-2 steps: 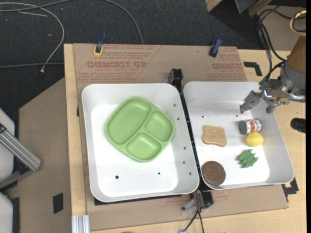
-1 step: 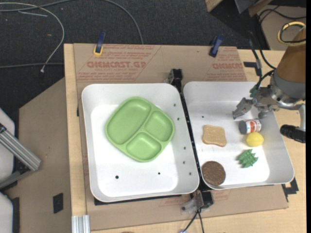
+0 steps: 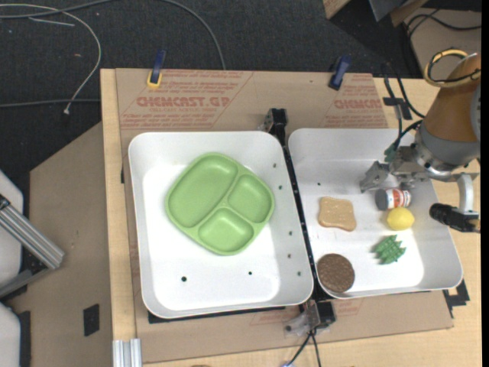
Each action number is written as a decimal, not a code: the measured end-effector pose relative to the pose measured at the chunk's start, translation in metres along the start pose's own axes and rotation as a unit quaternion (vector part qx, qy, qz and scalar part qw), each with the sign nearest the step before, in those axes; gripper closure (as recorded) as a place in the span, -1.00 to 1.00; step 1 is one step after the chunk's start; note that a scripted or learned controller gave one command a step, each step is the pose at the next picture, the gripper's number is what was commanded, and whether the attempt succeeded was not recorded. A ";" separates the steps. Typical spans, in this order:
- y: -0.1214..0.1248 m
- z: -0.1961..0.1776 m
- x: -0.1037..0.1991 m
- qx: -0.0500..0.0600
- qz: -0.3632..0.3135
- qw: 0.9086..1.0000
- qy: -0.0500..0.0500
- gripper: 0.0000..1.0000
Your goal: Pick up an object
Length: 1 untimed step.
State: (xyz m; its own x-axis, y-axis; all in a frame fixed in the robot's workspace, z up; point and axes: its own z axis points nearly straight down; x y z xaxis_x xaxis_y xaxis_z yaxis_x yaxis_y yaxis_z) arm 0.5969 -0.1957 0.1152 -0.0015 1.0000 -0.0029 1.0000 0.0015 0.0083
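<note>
Nearest you, at the front edge of the right bin (image 3: 428, 281), sits a round brown patty (image 3: 335, 272). Behind it lies a slice of toast (image 3: 337, 214); to the right are a green leafy piece (image 3: 390, 249), a lemon (image 3: 399, 219) and a small can (image 3: 394, 199) on its side, touching or almost touching the lemon.

Your gripper (image 3: 384, 176) hangs low over the back of that bin, just behind the can. You cannot tell from this slant how its tips are set, and nothing shows between them, so count nothing as held.

The can looks like the nearest target. To take it well, bring the gripper squarely over the can's middle and close across its short width, not along its length, since a round can may roll away. Mind the lemon beside it: a tip landing between the two could knock both aside. If the gap seems too tight, the toast stands well apart and offers a cleaner approach, though it lies flat.

Your left bin (image 3: 153, 274) holds a green tray (image 3: 220, 202) with three compartments, all bare.
</note>
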 end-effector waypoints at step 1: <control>-0.001 -0.010 0.001 0.002 0.000 1.000 0.001 1.00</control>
State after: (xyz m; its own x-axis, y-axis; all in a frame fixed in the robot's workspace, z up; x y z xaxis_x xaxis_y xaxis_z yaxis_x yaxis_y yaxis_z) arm 0.5954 -0.1951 0.1253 -0.0012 1.0000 -0.0007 1.0000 0.0012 0.0040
